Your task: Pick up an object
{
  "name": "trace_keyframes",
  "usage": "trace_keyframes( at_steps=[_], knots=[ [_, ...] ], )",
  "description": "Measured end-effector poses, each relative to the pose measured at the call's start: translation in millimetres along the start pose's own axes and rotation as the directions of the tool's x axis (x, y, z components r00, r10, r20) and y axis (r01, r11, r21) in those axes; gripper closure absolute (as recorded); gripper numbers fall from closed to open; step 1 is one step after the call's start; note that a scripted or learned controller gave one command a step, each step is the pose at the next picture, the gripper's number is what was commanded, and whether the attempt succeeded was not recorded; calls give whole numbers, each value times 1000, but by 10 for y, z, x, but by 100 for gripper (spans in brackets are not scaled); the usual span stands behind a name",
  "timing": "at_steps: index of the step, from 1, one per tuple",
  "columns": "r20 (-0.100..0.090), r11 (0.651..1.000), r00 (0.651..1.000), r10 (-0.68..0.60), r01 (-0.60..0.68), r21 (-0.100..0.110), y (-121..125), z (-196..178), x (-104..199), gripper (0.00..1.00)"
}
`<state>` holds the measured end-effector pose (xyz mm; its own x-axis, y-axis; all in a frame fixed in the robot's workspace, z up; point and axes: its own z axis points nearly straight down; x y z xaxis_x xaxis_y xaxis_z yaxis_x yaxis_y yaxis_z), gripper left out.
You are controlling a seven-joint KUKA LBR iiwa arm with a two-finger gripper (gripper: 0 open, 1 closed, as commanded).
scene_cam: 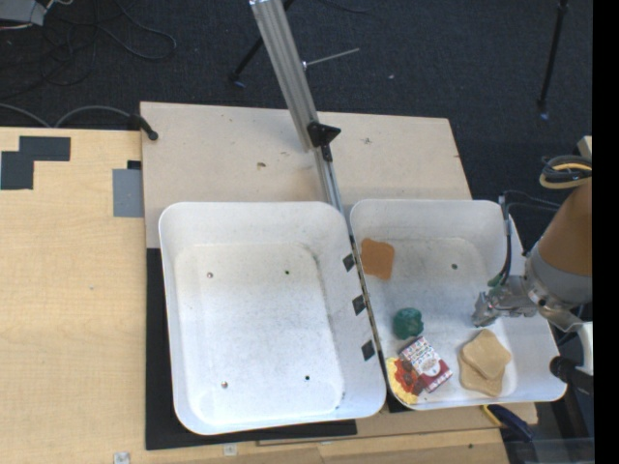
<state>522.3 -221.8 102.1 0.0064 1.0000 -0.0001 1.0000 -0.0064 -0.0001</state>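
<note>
End effector (490, 309) | just above tan sponge (486, 360) | right bin (435, 222)

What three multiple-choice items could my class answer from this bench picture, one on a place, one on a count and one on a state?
1. Where does the green object lie?
A. in the left bin
B. in the right bin
C. on the wooden bench

2. How many objects lie in the right bin?
A. two
B. four
C. six

3. How does the gripper stand to the tan sponge?
A. above it, not holding it
C. carrying it over the left bin
B. pressing it against the orange piece

Answers: 1 B, it sits near the divider inside the right bin. 2 B, the orange piece, green object, red-and-white packet and tan sponge. 3 A, the sponge rests on the bin floor.
</note>
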Motion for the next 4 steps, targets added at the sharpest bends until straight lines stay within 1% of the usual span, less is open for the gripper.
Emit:
trace_keyframes(
  at_steps=[1, 2, 3, 4],
  knots=[
    [0, 1000, 1000, -8, 8, -2, -38, -448, 49, 100],
    [1, 1000, 1000, -8, 8, -3, 17, -882, 39, 100],
    [1, 1000, 1000, -8, 8, -4, -36, -1486, 69, 100],
    [-3, 1000, 1000, -12, 12, 1, 41, -1551, 607, 100]
  ],
)
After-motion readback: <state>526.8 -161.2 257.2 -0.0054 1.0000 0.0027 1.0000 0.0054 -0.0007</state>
